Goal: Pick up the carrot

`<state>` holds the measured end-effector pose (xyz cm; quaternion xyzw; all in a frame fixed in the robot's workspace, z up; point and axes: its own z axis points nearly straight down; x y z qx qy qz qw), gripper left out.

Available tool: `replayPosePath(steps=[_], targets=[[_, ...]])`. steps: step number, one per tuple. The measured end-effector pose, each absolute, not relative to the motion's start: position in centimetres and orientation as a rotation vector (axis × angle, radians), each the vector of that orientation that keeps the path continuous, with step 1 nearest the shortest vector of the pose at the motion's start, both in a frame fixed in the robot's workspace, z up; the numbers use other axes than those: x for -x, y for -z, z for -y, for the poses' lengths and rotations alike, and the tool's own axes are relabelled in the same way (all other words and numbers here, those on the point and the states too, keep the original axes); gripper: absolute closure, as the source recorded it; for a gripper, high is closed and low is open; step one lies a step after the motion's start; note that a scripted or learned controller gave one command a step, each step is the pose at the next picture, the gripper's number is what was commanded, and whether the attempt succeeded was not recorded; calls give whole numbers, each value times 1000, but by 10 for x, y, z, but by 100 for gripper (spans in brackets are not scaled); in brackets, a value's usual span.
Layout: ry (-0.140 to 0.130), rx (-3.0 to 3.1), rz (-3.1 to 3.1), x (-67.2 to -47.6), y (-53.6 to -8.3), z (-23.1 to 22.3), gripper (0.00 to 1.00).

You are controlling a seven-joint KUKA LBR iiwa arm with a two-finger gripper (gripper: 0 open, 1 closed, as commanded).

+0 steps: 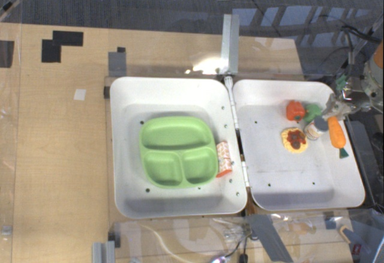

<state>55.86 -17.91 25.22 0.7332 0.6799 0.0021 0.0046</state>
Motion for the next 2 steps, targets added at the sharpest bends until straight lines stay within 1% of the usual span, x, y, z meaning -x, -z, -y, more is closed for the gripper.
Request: replayPosePath(steps=[1, 2], targets=[[-3, -2198, -2240, -660, -240, 123, 100], [-4, -2197, -2238, -660, -240, 124, 0]])
